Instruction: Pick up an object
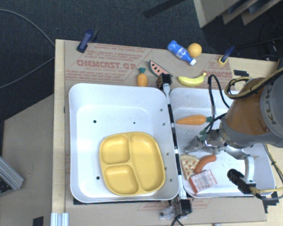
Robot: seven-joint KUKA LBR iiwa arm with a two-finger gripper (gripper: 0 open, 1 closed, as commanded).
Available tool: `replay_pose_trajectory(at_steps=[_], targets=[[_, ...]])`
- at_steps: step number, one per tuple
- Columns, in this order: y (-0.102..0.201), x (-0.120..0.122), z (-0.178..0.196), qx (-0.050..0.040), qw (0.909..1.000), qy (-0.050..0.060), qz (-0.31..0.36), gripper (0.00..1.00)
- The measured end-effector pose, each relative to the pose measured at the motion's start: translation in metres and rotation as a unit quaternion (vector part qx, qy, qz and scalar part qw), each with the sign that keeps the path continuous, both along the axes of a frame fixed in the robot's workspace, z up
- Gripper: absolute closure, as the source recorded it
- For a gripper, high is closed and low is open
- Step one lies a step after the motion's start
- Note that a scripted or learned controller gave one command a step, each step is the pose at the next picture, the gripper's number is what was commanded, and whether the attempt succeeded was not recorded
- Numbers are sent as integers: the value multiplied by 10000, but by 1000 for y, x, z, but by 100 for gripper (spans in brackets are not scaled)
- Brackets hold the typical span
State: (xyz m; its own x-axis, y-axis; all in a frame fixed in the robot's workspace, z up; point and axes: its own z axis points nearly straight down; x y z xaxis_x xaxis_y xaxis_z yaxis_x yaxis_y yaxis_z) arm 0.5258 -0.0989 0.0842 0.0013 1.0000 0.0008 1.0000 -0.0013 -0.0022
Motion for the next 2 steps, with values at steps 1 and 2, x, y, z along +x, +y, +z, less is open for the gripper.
replay_pose_trajectory(at_steps=[1,2], targets=[[5,-37,0,0,10000,-1,2,0],[4,-44,0,3,10000,0,3,0]])
